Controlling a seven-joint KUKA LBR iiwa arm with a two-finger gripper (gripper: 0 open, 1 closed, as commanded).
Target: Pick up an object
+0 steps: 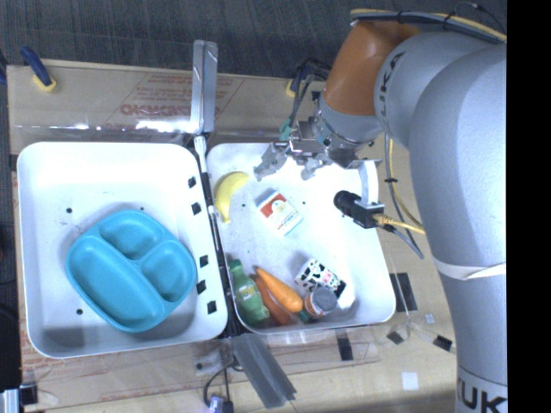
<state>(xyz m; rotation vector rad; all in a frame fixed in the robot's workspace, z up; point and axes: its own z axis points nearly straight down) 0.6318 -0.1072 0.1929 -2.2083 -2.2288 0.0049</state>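
The gripper point(288, 157) hangs open and empty over the right bin's point(370, 256) far edge, fingers spread to straddle something. Candidates lie below: banana point(227, 189) left, small carton point(280, 211) nearer, carrot point(280, 292) crowded against the near wall.

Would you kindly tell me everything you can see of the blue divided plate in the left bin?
The light blue divided plastic plate lies flat, face up, on the floor of the shallow white left bin, toward its lower middle. It has rounded corners and raised ridges that split it into three compartments: one at the upper end, one at the right, and a larger one along the lower left. It looks smooth and slightly glossy. It sits turned at a slant to the bin's walls and touches nothing but the bin floor.
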